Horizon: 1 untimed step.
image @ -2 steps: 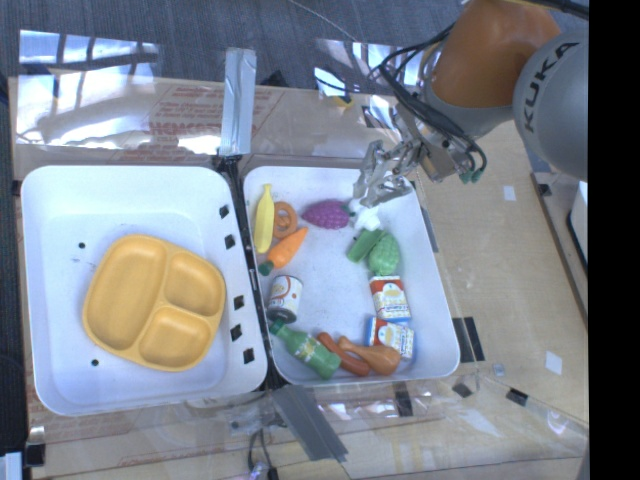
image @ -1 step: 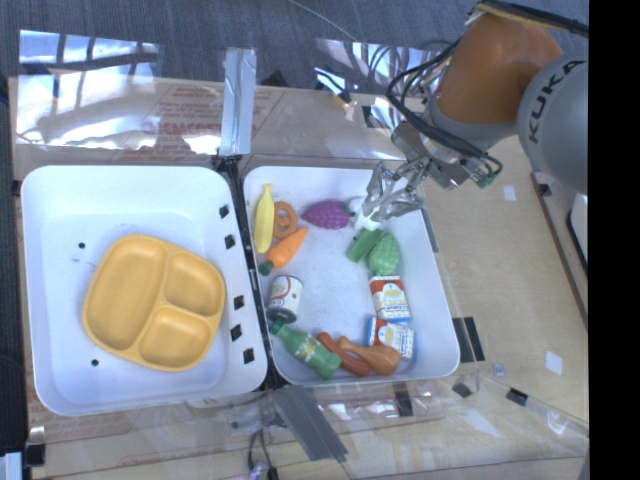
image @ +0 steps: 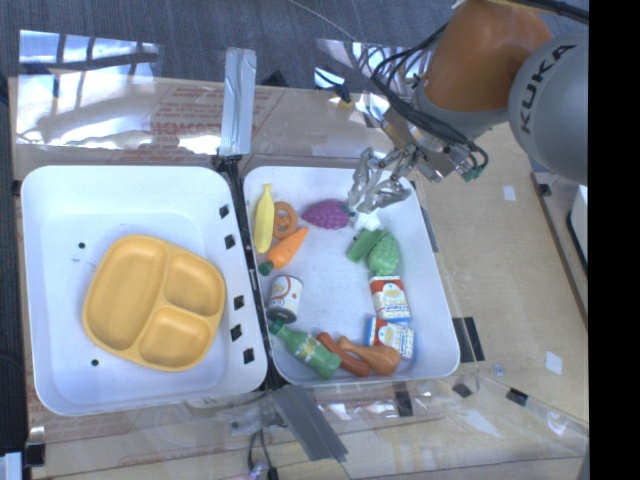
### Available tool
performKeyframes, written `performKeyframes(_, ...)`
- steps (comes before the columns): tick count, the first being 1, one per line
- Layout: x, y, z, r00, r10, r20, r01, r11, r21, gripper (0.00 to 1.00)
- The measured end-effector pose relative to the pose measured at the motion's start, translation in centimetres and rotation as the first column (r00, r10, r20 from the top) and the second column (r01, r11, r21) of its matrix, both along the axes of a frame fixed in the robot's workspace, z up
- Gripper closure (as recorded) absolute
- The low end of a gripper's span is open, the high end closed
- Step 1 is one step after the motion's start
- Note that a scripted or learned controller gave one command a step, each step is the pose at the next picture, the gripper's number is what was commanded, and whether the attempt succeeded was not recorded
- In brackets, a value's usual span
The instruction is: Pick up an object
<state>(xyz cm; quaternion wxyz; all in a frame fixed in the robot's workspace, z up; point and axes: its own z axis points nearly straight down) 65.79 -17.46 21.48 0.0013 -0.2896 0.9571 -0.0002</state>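
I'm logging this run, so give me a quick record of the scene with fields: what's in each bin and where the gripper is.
left bin: yellow divided tray
right bin: banana, carrot, purple grapes, green vegetable, can, green bottle, two small cartons, orange piece
gripper: above the right bin's upper right part, beside the grapes
gripper state: cannot tell
object held: none seen
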Motion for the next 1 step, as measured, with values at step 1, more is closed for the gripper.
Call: performKeyframes(1,0.05,-3.40,0.30,0.973,0.230,0.003,-0.230,0.973,-0.002,1.00)
